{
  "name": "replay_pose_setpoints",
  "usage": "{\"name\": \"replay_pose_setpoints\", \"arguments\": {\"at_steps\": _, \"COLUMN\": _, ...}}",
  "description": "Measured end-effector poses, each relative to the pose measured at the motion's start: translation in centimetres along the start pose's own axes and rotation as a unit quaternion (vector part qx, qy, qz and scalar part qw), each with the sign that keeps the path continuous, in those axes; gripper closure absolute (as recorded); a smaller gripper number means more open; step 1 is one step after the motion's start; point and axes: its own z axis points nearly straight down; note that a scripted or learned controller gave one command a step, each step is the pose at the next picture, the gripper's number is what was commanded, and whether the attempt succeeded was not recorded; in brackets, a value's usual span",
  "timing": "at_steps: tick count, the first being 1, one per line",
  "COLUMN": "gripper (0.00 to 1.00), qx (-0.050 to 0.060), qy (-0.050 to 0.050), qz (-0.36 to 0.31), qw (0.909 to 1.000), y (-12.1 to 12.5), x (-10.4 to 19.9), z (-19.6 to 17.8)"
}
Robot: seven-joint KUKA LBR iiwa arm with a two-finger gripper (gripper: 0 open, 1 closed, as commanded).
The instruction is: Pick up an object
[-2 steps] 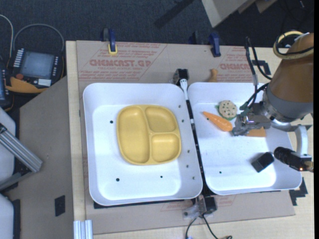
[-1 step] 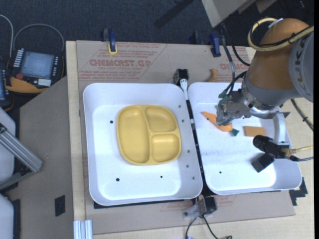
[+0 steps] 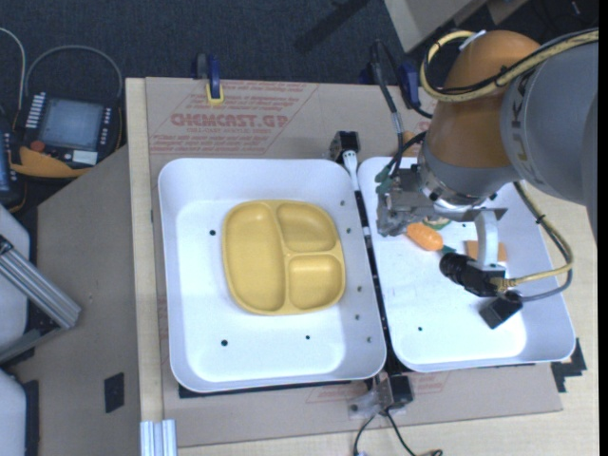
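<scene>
hovering over the right bin (image 3: 475, 345), claw (image 3: 397, 215) beside carrot (image 3: 425, 237), grip state unclear.

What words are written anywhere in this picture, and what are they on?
"CHEMCAST GP" or close to it, in big red letters, upside down, on the brown board behind the left bin; the last letters are hard to make out.
Smaller red lines under it on the same board: too blurred to read.
The screen of the handheld controller at far left: too small to read.
</scene>
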Motion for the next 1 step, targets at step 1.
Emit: {"name": "replay_pose_setpoints", "arguments": {"at_steps": 1, "gripper": 1.0, "qx": 0.0, "qy": 0.0, "qz": 0.0, "qw": 1.0, "y": 1.45, "x": 4.25, "z": 0.22}}
